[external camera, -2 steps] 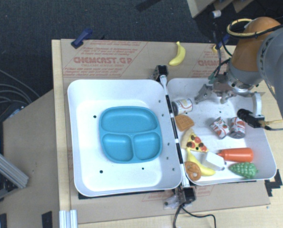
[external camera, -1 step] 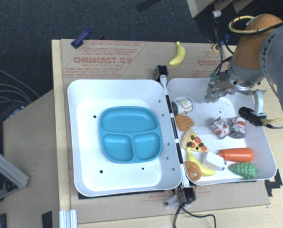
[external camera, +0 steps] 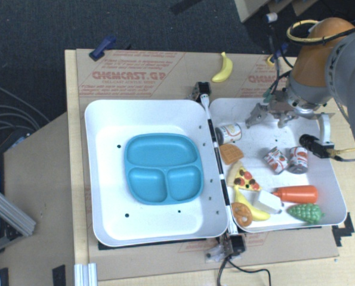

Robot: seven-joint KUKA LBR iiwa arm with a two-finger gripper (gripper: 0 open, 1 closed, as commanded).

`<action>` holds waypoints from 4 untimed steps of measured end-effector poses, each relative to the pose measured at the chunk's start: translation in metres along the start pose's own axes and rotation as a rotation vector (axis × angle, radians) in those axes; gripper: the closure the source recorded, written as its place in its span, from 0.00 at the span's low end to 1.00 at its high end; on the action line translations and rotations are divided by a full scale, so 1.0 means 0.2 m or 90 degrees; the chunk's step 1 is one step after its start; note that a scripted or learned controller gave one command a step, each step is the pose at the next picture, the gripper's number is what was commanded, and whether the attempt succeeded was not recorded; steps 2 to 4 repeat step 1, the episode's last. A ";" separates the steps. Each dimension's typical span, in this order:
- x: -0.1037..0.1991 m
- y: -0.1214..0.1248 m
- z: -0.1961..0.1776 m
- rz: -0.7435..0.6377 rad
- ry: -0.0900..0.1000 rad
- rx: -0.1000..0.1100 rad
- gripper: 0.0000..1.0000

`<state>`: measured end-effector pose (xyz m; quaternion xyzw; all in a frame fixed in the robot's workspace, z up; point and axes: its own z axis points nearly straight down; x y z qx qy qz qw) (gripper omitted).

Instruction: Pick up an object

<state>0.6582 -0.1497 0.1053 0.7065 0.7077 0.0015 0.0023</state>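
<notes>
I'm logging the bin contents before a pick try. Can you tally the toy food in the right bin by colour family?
Yellow: 2, banana, pizza slice
Orange or brown: 3, carrot, cookie, pretzel
Green: 1, grapes
Red and white: 3, cans
Total: 9

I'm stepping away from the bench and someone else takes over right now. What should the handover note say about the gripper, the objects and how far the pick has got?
Gripper: open, holding nothing, hovering over the upper part of the right bin.
Objects, all in the right bin: small can near the divider, two cans mid-bin, cookie, pizza slice, carrot, green grapes, banana, pretzel.
Left bin: blue divided plate.
A second banana lies on the cardboard behind the bins.
Done: nothing picked yet.
Left: descend, close on one object, lift.
</notes>
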 end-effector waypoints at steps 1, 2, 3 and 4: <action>0.00 0.00 -0.05 0.000 0.000 -0.002 1.00; 0.00 0.00 -0.05 0.000 0.000 -0.002 1.00; 0.00 0.00 -0.05 0.000 0.000 -0.002 1.00; 0.00 0.00 -0.05 0.000 0.000 -0.002 1.00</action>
